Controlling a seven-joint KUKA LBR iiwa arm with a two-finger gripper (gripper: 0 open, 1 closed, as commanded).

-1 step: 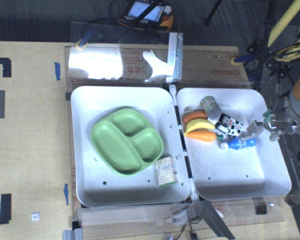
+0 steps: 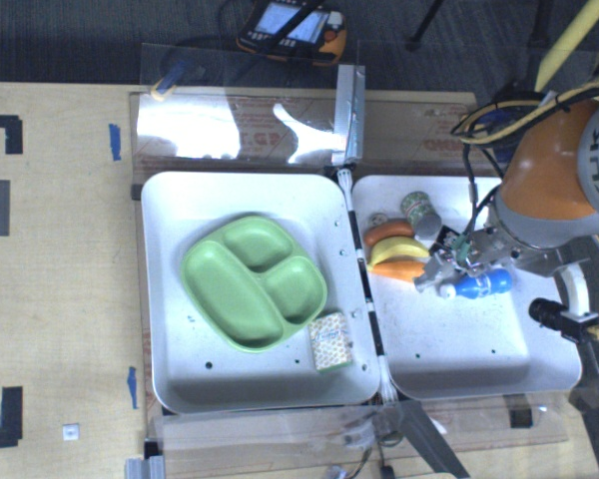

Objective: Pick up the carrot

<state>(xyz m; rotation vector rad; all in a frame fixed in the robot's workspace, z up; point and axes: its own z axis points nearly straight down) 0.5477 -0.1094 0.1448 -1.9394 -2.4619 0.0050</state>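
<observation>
The carrot (image 2: 387, 234) is an orange piece lying in the right bin (image 2: 479, 352) near its left wall, just above a yellow banana-shaped toy (image 2: 401, 252). A thin orange strip (image 2: 399, 273) shows under the banana. My gripper (image 2: 439, 267) hangs low over the bin, just right of the banana and carrot, with its tip close to the banana's right end. I see nothing clearly held in it.
A blue bottle-like object (image 2: 482, 285) lies right of the gripper. A small round can (image 2: 416, 207) sits at the back of the right bin. The left bin (image 2: 170, 218) holds a green divided plate (image 2: 255, 282) and a small patterned packet (image 2: 330, 341).
</observation>
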